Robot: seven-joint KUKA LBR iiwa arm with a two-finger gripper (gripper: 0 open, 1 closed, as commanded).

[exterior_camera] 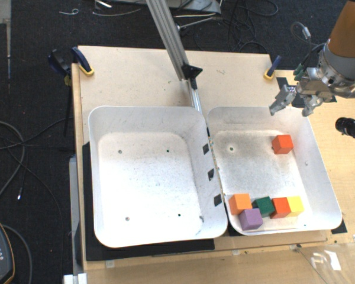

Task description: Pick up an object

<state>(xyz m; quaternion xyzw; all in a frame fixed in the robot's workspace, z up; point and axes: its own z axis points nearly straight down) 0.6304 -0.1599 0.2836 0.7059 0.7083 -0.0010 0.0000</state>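
My gripper hangs above the far right corner of the right bin, fingers spread open with nothing between them. An orange-red cube lies alone in that bin, a short way below and left of the gripper. Along the bin's near edge sits a cluster: an orange cube, a purple cube, a green cube, a red cube and a yellow cube.
The left bin stands beside the right one. A slanted metal rail runs down to the gap between the bins. Clamps sit at the bench's far corners.
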